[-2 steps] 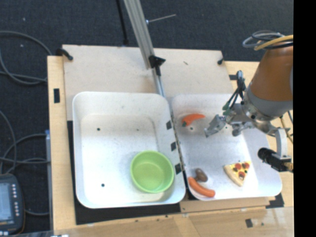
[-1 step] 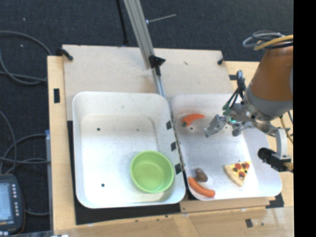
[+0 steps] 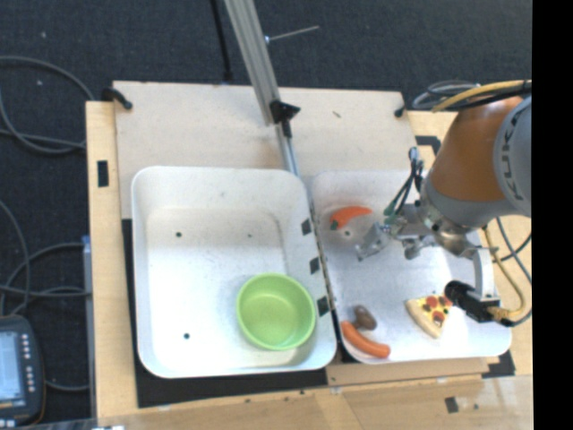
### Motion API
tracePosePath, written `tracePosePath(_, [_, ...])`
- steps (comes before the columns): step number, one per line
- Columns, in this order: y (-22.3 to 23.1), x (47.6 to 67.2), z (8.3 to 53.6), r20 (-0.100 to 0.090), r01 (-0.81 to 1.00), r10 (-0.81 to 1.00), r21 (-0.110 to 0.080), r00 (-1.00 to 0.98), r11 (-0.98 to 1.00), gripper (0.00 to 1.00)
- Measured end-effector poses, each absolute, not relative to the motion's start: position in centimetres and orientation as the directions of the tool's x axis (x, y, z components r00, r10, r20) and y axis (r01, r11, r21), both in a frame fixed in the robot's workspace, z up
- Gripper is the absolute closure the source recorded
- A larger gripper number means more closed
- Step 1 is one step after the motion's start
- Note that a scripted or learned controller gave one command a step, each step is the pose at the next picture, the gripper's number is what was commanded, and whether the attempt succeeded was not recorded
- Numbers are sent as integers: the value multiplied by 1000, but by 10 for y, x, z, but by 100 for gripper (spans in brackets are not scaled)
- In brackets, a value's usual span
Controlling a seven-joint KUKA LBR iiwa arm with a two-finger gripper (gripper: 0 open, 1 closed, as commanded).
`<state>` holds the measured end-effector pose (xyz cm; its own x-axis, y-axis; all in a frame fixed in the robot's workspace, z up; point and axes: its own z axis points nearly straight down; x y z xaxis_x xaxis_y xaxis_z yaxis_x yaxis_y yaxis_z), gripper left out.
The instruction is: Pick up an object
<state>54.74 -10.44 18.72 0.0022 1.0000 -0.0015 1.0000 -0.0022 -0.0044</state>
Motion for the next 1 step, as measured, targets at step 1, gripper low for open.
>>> tracePosePath(1, [-103, 536, 135, -1, 1000, 1000, -5, 2, -2, 0])
